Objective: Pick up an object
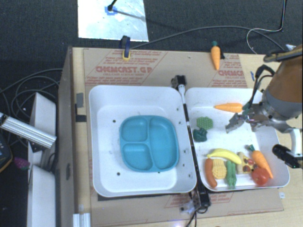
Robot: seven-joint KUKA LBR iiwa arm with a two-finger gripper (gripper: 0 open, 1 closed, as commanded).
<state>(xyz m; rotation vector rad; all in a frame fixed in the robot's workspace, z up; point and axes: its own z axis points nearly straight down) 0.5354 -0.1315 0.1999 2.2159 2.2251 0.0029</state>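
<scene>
Tool (235, 123) over the right bin (199, 96), dark metal fingers spread apart, gripping nothing. Glossy plastic toy food below — orange carrot (229, 107) near the far wall, knobbly green broccoli (204, 123) toward the divider, curved yellow banana (225, 154) among a crowded cluster along the near rim. Bare white floor between these. Left bin (102, 108): smooth blue sectioned plate (149, 143).
</scene>
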